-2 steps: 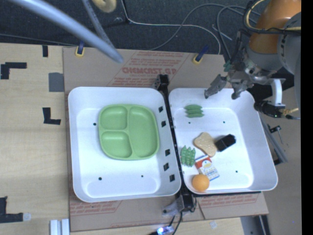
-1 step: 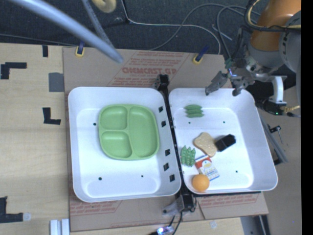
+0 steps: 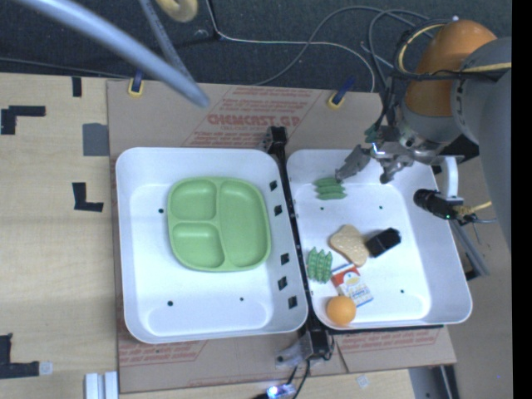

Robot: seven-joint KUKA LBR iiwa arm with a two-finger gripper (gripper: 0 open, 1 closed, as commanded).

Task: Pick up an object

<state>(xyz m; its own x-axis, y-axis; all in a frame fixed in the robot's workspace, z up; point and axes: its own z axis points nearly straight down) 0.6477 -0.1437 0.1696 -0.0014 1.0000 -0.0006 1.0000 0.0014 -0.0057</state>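
Gripper (image 3: 367, 163), fingers spread and empty, hangs over the right bin's (image 3: 432, 306) far edge. Nearest object: green piece (image 3: 330, 189), just leftward, lying crosswise.

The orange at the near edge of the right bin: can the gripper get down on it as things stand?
Probably yes. The orange lies uncovered, but the small red-and-white carton touches its far side, so there is little room there. The gripper hovers at the far end of the right bin, near the green piece.
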